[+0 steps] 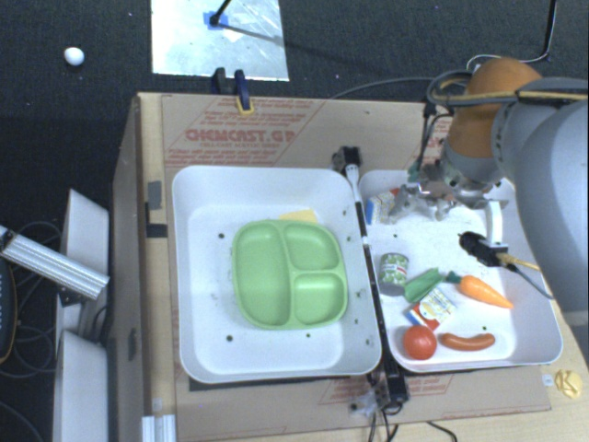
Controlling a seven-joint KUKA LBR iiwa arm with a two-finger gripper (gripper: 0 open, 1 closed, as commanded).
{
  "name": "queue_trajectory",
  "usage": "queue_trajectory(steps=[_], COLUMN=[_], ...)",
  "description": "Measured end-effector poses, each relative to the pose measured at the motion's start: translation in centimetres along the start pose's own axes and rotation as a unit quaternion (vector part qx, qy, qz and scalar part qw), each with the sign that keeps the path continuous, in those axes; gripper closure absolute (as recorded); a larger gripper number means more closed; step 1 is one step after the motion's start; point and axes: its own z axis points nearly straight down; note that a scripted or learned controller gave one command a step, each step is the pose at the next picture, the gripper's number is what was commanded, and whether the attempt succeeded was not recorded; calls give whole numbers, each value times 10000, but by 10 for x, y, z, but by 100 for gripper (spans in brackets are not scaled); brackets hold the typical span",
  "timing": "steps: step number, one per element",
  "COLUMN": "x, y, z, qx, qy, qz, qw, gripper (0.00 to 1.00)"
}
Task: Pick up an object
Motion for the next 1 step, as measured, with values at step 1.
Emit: queue_trajectory(steps=[1], x=[4], y=[-2], z=[0], qx=[-21], qy=[-32], qz=[11], qw=[10000], gripper=[0])
